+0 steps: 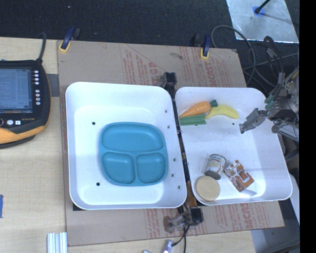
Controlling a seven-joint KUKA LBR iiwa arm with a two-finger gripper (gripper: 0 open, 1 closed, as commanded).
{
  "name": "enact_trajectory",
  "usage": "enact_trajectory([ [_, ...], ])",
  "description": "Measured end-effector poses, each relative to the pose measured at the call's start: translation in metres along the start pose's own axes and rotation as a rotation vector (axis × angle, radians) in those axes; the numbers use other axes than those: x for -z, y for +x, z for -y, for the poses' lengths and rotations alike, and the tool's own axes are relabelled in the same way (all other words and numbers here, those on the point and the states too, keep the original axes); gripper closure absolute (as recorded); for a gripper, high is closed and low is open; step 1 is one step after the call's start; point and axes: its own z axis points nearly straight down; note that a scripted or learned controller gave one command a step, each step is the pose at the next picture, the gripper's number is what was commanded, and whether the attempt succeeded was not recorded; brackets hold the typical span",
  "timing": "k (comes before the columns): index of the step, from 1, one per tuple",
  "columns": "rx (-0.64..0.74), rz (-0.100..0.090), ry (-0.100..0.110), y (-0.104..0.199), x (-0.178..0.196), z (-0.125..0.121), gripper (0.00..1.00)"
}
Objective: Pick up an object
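Far left: pendant point(13, 101) on the bench; then left bin point(79, 141) holding a blue tray point(132, 153) mid-floor, bare white floor around it on all sides. Right bin point(276, 157): carrot point(195, 109), green stick point(193, 120) and banana point(225, 111) bunched against the top-left edge; can point(214, 166), round disc point(207, 188) and packet point(238, 175) near the bottom rim; open floor between the groups. Gripper point(251, 122) low over the right edge, reaching in tilted leftward, clear of every object; open or clenched cannot be told.

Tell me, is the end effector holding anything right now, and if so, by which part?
Nothing is held. The end effector hangs over the right bin with nothing between its fingers, apart from the banana and carrot.
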Motion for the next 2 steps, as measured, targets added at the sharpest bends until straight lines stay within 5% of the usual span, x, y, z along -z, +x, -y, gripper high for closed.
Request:
enact_trajectory([
  [1, 0.0, 0.005, -0.017, 0.045, -0.173, 0.031, 0.0],
  [2, 0.002, 0.009, -0.019, 0.042, -0.161, 0.03, 1.0],
])
